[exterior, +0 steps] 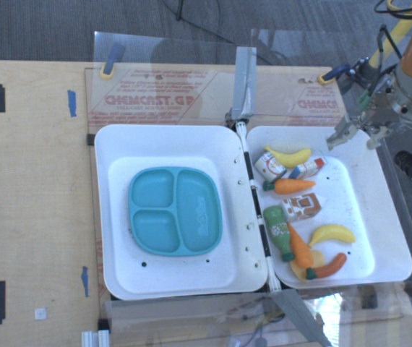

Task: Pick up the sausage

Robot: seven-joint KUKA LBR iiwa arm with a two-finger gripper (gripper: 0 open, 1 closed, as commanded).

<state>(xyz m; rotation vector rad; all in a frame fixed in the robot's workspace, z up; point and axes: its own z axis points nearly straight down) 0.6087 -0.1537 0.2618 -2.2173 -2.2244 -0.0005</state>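
Starting from the left bin [112,194], where a blue divided plate [176,211] lies, nothing needs touching. The sausage [327,267] sits at the right bin's [383,215] near edge, touching a carrot [299,246] — so come down along its free end, away from the banana [332,234]. The gripper [356,136] hovers at the far corner, fingers spread and empty — a long reach yet

The arm [410,49] comes in at the upper right of the camera view, its orange band high against the edge, with yellow and blue cables looped about the wrist. The gripper [355,136] hangs below it — its two pale fingers [338,136] are spread apart, pointing down and leftward, with nothing between them.
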